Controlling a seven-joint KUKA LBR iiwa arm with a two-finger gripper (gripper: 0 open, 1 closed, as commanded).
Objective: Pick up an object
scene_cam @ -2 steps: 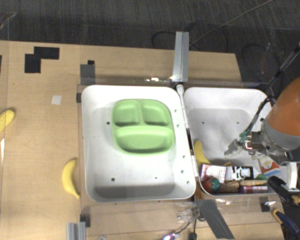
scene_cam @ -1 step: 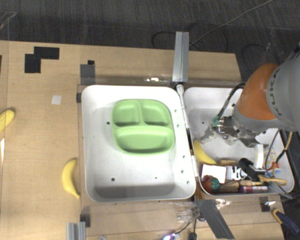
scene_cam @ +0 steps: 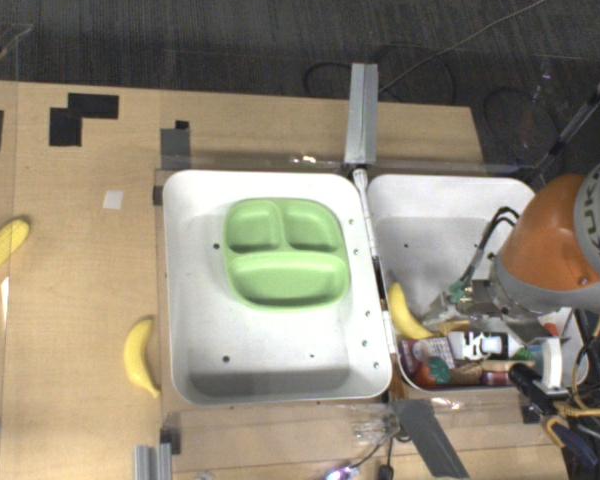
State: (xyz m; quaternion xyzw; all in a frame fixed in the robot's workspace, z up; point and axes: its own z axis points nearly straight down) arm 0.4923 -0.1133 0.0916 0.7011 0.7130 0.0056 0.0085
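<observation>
The claw (scene_cam: 458, 313) is down in the right bin (scene_cam: 430, 208), its state impossible to tell under the wrist. Just left lies a banana (scene_cam: 404, 313); packets (scene_cam: 432, 353) sit just below. Nothing looks lifted, so picking remains.

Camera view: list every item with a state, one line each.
green divided tray: flat and upright in the left bin.
banana: lying in the right bin, against its left wall.
second banana: lying on the bench, left of the left bin.
corn cob: lying on the bench, far left.
arm: lowered over the right bin.
</observation>
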